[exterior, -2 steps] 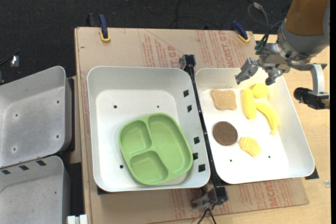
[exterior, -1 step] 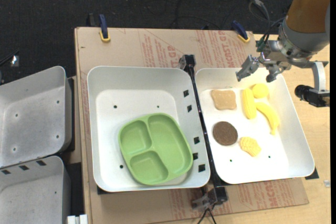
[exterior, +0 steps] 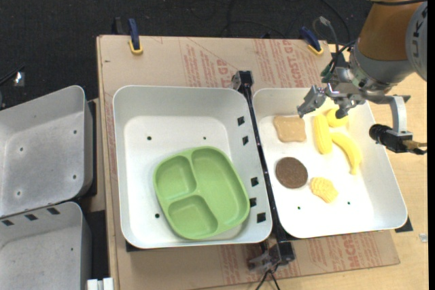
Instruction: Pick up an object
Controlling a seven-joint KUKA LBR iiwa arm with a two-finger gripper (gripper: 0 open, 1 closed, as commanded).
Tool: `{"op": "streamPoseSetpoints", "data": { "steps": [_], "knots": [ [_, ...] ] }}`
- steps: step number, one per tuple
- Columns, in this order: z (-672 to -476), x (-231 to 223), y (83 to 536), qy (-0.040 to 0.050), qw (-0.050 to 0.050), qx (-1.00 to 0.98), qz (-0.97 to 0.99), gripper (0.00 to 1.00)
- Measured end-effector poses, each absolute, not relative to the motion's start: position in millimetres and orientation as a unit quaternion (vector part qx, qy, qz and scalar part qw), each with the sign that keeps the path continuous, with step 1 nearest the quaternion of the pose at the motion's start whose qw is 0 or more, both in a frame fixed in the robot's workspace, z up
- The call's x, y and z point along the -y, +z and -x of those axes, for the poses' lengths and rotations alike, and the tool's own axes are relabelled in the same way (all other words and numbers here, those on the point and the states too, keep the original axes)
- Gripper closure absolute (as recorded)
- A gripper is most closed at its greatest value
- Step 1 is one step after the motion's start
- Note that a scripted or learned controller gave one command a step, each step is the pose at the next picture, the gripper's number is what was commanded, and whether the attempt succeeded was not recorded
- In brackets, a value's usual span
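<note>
The grey arm with its orange band is reaching in from the right and hanging its two-finger gripper (exterior: 325, 102) over the far end of the right-hand shallow white plastic bin (exterior: 391, 197). The fingers are standing spread apart, gripping nothing, one dark tip pointing toward the tan toast-shaped slice (exterior: 290, 128), the other sitting just above the upper end of the yellow plastic banana cluster (exterior: 334, 136).

The pickable things are all lying in that right bin: the toast slice near the dividing wall, the bananas beside it and running toward the near right, a flat round brown cookie-like disc (exterior: 291, 172) below the toast, and a small ridged yellow piece (exterior: 324, 189) just beside the disc (its exact kind is hard to tell). They look like smooth, rigid toy food, lying flat and loosely scattered, probably so that any one can be taken from above.

The left-hand white bin (exterior: 136, 112) is carrying a pale green, three-compartment plastic tray (exterior: 200, 193), lying slightly askew. Both bins are sitting side by side on the brown board worktop (exterior: 190, 58).
</note>
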State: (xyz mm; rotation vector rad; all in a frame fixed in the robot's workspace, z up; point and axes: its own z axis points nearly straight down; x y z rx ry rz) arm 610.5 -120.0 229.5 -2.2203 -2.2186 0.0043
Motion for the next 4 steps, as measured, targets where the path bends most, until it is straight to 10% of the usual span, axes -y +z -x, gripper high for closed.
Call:
{"op": "streamPoseSetpoints", "data": {
  "steps": [2,3,4],
  "knots": [
    [-617.6,115.0,112.7,0.0014,0.002,0.708,0.706,0.0],
    [-619.2,115.8,126.7,-0.0001,-0.001,0.707,0.707,1.0],
    [-628.9,115.1,180.6,-0.0014,-0.002,0.708,0.706,1.0]
  ]
}}
